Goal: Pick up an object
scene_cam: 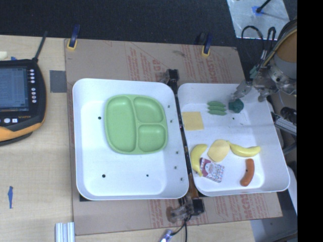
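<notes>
Teal and round, a small object (235, 105) lies near the right bin's (282, 180) far edge beside a green pea pod (217, 108); the gripper (247, 88) hovers just above it, approach in hand, nothing visibly held, whether it is parted or closed I cannot tell. Next: descend squarely and close. This bin also holds a cheese slice (193, 120), bananas (245, 149), a sausage (247, 172); the left bin (88, 180) holds a green divided plate (136, 123)
</notes>
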